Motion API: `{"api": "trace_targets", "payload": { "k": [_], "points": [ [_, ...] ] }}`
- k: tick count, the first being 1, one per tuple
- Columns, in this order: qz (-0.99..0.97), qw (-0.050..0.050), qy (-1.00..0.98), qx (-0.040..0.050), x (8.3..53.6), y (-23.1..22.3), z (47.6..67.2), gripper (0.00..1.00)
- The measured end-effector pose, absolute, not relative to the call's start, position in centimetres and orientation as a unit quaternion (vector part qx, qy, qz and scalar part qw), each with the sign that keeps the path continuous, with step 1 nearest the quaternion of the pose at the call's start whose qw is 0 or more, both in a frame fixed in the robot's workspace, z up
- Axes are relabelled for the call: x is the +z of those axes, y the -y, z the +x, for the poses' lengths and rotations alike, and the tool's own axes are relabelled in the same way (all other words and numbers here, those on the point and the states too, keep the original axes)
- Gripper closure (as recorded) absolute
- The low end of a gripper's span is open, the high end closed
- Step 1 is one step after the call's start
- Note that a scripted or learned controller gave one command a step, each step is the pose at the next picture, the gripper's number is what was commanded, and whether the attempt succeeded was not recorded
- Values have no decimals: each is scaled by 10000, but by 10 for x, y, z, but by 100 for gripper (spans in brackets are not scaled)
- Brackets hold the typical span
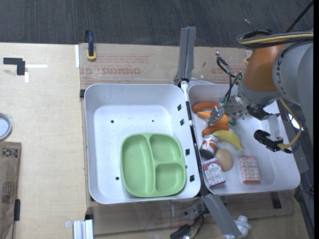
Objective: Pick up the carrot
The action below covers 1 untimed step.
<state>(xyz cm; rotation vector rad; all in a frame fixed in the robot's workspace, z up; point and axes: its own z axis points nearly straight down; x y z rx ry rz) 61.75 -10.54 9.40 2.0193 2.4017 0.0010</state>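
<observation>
The carrot (203,107) is an orange tapered piece lying in the right bin (279,178) near its far left corner. My gripper (219,115) hangs low over the bin just right of the carrot, right at its near end, with a bit of orange showing beside it. The wrist hides whether anything is held. A second orange-red vegetable (215,129) lies just in front of the gripper.
Also in the right bin are a yellow banana (230,139), a small can (209,145), a potato (225,159) and two small boxes (213,173) (248,169). The left bin (99,108) holds a green divided plate (153,164). A black clamp (269,140) juts from the arm.
</observation>
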Motion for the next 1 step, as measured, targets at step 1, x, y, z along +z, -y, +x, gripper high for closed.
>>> {"api": "trace_targets", "payload": {
  "k": [1],
  "points": [
    [6451,2,-7641,-6,101,106,616,100]
  ]
}}
